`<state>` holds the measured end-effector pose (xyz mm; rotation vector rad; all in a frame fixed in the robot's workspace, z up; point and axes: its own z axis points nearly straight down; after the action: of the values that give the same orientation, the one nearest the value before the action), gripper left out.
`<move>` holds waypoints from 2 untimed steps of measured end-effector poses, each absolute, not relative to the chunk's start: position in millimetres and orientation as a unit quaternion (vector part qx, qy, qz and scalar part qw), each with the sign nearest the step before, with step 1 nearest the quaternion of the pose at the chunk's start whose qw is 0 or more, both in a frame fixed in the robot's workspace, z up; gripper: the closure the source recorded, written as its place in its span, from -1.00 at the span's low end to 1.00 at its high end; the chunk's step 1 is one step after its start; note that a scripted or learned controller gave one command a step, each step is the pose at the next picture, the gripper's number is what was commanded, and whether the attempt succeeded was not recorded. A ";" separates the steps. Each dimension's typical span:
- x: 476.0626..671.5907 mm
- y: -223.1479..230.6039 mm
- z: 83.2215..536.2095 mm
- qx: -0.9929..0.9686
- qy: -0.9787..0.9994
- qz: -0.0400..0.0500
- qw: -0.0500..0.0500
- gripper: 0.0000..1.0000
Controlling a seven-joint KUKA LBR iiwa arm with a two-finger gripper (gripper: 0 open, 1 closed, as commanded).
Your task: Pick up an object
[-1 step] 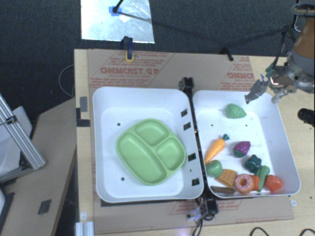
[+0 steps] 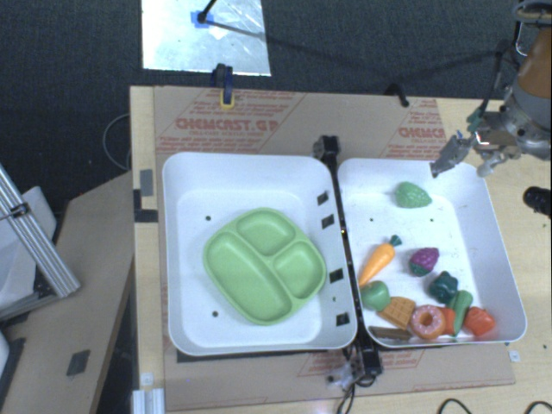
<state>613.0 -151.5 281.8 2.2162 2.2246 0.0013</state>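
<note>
Arm cut off at right edge

— Where's the arm?
— At the upper right, wrist angled down and leftward.
— And the gripper?
— Fingers spread apart (nothing between them), hanging in the air.

Toy foods are lying in the right bin, toward the lower right of the frame: a green leafy piece near the top, an orange carrot, a purple berry, a waffle, a pink doughnut and a red piece clustering below.
</note>
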 end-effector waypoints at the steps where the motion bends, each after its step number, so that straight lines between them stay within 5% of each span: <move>1: 612.9 -161.8 230.2 0.707 0.708 0.000 0.000 -1.00; 2: 610.6 -170.9 175.1 0.707 0.708 0.000 0.000 -1.00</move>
<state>610.6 -170.9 175.1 2.2204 2.2230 -0.0007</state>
